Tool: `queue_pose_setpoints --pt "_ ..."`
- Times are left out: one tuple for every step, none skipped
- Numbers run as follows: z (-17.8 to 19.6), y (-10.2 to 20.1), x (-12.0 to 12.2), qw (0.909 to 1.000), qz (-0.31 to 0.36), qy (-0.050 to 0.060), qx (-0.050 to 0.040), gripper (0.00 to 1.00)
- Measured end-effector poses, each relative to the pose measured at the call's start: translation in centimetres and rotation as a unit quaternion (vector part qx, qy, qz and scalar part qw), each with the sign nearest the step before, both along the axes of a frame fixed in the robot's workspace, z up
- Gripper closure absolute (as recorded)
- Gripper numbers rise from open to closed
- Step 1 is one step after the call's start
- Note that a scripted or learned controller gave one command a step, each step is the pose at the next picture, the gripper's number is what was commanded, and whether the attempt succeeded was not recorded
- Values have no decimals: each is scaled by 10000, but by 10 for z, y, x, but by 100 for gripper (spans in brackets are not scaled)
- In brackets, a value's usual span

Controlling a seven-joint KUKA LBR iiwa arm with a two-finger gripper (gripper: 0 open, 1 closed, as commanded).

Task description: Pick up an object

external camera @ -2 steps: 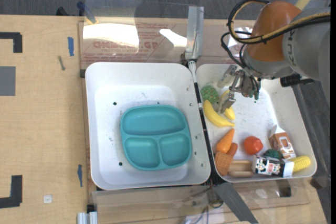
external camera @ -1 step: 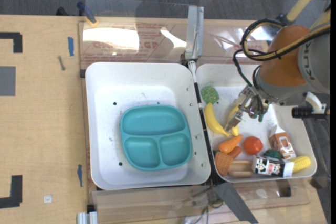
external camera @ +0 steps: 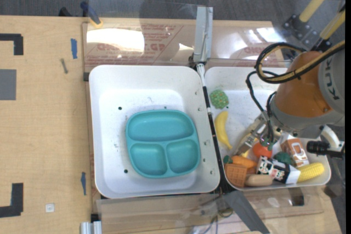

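Spanning the middle of the bench, the left shallow white plastic bin (external camera: 104,134) holds a turquoise three-compartment plastic tray (external camera: 162,142), which lies flat at its centre. Just beside it, the right shallow white plastic bin (external camera: 236,82) carries a pile of toy items along its near edge. The grey arm with an orange band (external camera: 300,90) reaches in from the right and hangs over that right bin. Its two-finger metal gripper (external camera: 253,137) sits low, just above the pile, near an orange carrot-like piece (external camera: 263,150). Whether the fingers are apart or together cannot be told, and no item can be seen held.

Contents of the right bin, by size:
- yellow banana (external camera: 221,129), lying lengthwise near the divider
- black-and-white patterned block (external camera: 277,170)
- tan waffle-like piece (external camera: 237,173)
- yellow corn cob (external camera: 313,171), at the right end of the pile
- green knobbly ball (external camera: 219,98), apart from the pile, toward the far side
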State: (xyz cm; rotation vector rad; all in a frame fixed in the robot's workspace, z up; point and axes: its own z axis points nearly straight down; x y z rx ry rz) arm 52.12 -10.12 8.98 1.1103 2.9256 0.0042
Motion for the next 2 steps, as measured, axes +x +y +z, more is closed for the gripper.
queue_pose_setpoints --pt "0 3 -22 9994 -346 -25 3 0" --pt "12 4 -19 9994 -333 -76 -2 100"
